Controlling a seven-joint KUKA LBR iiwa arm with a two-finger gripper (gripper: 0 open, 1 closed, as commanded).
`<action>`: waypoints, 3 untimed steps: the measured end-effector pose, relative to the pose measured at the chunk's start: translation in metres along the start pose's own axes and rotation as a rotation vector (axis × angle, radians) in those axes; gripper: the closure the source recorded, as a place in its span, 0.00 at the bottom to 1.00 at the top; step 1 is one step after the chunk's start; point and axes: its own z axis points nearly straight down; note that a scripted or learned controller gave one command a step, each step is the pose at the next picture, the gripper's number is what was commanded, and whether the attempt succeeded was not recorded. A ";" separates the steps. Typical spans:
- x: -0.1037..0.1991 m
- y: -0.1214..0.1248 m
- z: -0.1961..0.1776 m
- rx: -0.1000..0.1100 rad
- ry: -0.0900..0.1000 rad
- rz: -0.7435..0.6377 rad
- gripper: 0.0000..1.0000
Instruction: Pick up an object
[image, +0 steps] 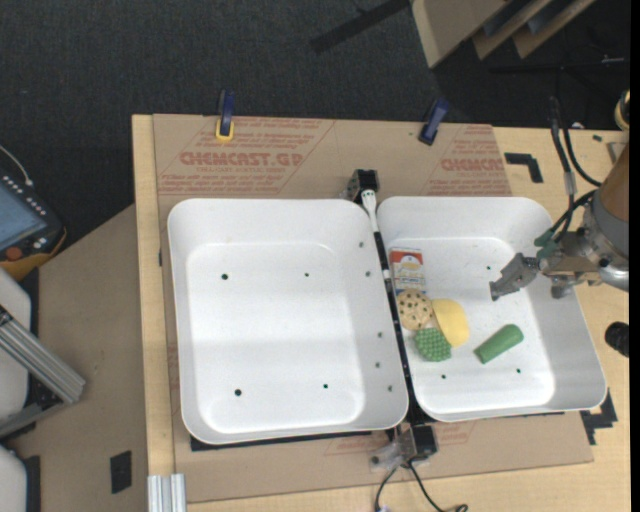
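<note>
1. Green cylinder (498, 343) lies in the right bin (570, 345), below-left of my claw (512, 278), long axis slanting up-right.
2. Yellow lump (452, 322) sits beside it.
3. Whether my claw grips anything, I cannot tell; it hangs above them.

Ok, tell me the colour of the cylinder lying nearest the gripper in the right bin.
Green; the cylinder shows best in the camera view.
</note>
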 end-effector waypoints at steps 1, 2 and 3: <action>0.000 0.001 -0.011 -0.003 -0.001 -0.001 1.00; 0.112 0.014 0.031 0.006 0.006 -0.011 1.00; 0.169 0.037 -0.026 -0.007 0.003 -0.008 1.00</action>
